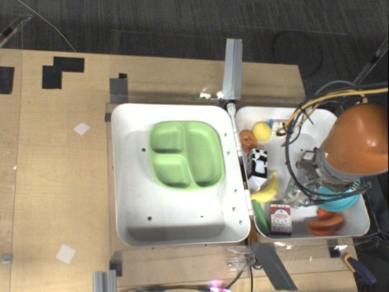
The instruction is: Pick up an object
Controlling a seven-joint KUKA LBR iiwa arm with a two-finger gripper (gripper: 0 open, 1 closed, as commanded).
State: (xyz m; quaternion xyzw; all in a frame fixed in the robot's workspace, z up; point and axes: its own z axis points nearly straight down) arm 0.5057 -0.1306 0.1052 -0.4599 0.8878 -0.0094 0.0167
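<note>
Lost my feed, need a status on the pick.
Arm over right bin, jaws hidden beneath it. Nothing seen lifted. Banana, red box, yellow ball crowd the bin's left side.

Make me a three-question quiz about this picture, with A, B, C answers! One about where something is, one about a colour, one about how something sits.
1. Where is the green divided tray?
A. in the left bin
B. in the right bin
C. on the floor

2. What colour is the round ball near the right bin's far end?
A. blue
B. yellow
C. black

3. How does the tray sit?
A. hollow side up
B. standing on its edge
C. stacked on the banana

Answers: 1 A, it rests inside the left bin. 2 B, the ball looks yellow, beside an orange-brown item. 3 A, its three compartments face up; the banana lies in the other bin.
</note>
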